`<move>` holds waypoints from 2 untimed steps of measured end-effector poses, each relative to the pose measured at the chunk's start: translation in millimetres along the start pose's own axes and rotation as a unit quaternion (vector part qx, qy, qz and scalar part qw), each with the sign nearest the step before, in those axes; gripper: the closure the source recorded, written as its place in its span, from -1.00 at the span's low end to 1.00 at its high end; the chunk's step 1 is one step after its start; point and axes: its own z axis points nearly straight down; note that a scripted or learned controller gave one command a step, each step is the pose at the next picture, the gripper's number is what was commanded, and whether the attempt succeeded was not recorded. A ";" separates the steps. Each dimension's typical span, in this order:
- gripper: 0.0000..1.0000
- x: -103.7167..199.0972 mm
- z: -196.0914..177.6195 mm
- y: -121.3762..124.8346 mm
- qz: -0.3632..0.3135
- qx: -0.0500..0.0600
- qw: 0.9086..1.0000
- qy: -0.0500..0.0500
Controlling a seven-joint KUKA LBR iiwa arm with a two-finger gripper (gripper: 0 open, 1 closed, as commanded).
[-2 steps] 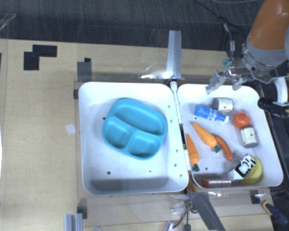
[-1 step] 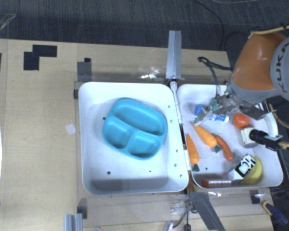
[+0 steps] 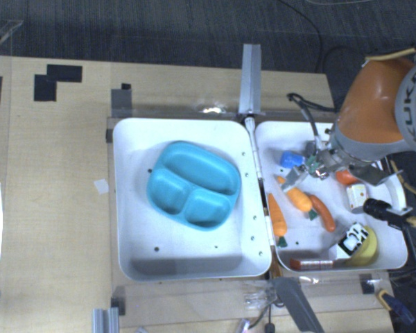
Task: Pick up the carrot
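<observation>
The pincer [image 3: 299,174] hangs low over the right bin [image 3: 399,259], its metal fingers reaching toward the bin's left half, and nothing can be seen held between them. Whether those fingers are spread or pressed together cannot be told at this slant; the tips blur into the clutter beneath.

The carrot [image 3: 276,216] lies below and slightly to the left of the pincer, near it but apart, stretched along the bin's left wall with its green stub at the end farther from the pincer. A second orange piece [image 3: 299,200] sits just under the pincer tips, closer than the carrot, and an orange-red sausage-like piece [image 3: 324,214] lies down and to the right of the tips. A small blue item [image 3: 290,160] sits just above the pincer.

The step in hand looks like the approach before the grasp. To do it well, the pincer should shift toward the near-left corner side of the bin until it is centred over the carrot's thick middle, then turn so the fingers straddle the carrot across its width, not along its length. The wall is the hazard: the carrot lies so close to it that the outer finger has little room to come down, so a slightly inward, angled descent may be needed. The neighbouring orange piece could easily be taken by mistake, so the aim should be well clear of it.

The left bin [image 3: 132,207], well away from the pincer, holds a blue divided plate [image 3: 193,184].
</observation>
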 end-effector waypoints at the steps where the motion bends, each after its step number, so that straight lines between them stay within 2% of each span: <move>1: -1.00 -40.2 95.6 3.8 -0.007 -0.005 1.000 -0.003; 2: 1.00 -38.9 83.7 6.6 -0.008 -0.007 1.000 -0.002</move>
